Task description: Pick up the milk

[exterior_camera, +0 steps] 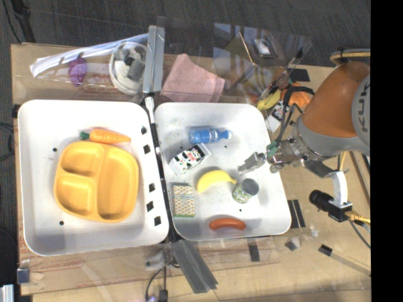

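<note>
Milk point(189, 158) is what we look for, and we take it to be the small carton with black, white and red marks. It lies on its side in the right bin point(272, 201), in the left part. A blue bottle point(208, 135) lies just beyond it, on the far side. Nearer to us we see a yellow fruit point(216, 180), a flat box point(183, 200), a can point(245, 190) and a red sausage point(227, 223).

The gripper point(252, 162) hangs over the right part of this bin, just above the can, apart from the milk. We cannot tell if it is apart or together.

In the left bin point(38, 231) we see a yellow plate point(97, 180) and a carrot point(108, 135).
</note>
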Controlling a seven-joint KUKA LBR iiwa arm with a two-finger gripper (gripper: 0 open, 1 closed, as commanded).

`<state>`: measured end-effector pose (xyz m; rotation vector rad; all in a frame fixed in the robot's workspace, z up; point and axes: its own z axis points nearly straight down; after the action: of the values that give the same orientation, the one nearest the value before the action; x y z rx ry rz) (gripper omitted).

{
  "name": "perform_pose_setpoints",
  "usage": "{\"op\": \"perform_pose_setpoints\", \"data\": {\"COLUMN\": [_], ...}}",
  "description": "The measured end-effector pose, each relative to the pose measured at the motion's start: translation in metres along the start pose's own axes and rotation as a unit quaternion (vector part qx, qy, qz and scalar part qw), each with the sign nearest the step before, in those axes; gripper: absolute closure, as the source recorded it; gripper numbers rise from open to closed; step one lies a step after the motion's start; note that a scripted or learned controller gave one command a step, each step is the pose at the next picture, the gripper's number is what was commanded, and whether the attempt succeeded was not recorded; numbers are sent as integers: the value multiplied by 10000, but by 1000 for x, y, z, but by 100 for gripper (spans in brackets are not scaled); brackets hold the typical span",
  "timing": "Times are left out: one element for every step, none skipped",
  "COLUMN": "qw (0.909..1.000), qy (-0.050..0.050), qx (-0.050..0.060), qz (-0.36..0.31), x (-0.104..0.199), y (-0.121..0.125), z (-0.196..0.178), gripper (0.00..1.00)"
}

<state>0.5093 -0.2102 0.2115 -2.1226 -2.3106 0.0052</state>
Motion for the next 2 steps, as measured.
{"op": "perform_pose_setpoints", "data": {"qw": [9977,9959], "qy": [-62,-1], "qx": [-124,-12], "qz": [671,909], "x": [13,28], "y": [-2,10], "z": [78,103], "gripper": [0,0]}}
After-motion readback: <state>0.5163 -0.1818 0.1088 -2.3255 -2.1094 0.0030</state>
